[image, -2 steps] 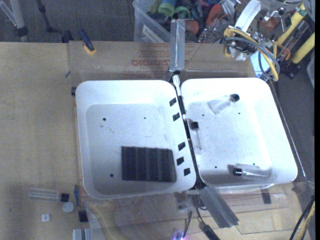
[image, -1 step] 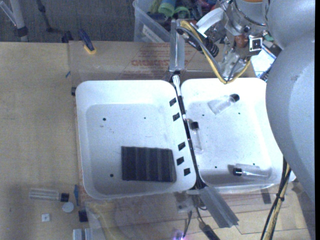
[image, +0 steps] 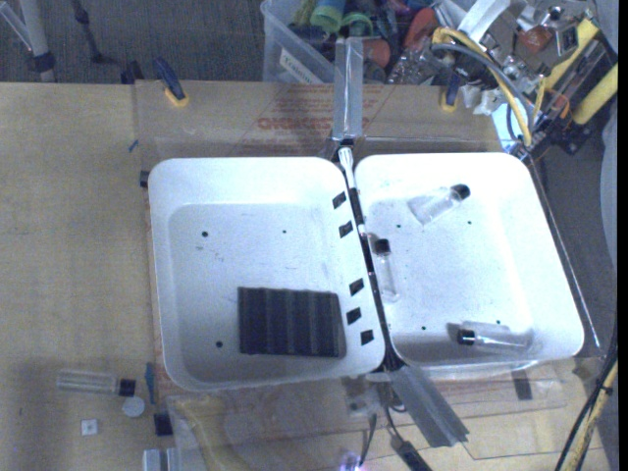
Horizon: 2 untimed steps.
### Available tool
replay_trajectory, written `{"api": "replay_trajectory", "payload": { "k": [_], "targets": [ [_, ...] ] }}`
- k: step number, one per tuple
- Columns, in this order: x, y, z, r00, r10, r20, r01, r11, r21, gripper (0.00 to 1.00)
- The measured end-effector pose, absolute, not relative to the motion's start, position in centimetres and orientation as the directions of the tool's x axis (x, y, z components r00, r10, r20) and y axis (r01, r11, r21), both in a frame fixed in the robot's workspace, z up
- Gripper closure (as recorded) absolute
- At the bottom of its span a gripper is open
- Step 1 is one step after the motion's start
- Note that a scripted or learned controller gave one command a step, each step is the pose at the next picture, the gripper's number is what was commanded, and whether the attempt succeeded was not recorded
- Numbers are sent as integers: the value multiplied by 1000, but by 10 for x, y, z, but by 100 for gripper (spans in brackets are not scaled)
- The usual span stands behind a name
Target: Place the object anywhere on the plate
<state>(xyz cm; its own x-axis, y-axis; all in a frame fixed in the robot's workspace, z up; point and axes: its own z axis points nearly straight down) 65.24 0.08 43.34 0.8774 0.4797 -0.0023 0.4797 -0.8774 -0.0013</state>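
Observation:
A black ridged rectangular plate (image: 290,322) lies flat in the near part of the left bin (image: 196,189). In the right bin (image: 510,180) there are three clear vials with black caps. One vial (image: 437,203) lies near the far side. A second vial (image: 382,265) rests against the divider between the bins. The third vial (image: 494,337) lies by the near wall, with its cap pointing left. All three lie apart from the plate.
A clear tub of colourful items (image: 363,8) stands behind the bins. Yellow cables and hardware (image: 530,47) crowd the back right corner. A metal strip (image: 348,86) runs to the divider. Small loose vials (image: 93,382) lie on the bench at the front left.

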Motion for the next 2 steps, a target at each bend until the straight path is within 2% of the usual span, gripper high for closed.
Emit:
{"api": "replay_trajectory", "payload": {
  "k": [1, 2],
  "targets": [
    [655, -12, 367, 980, 197, -1, 197, -980, -1, 100],
    [595, -53, 435, 938, 346, -2, 346, -938, -1, 100]
  ]
}}
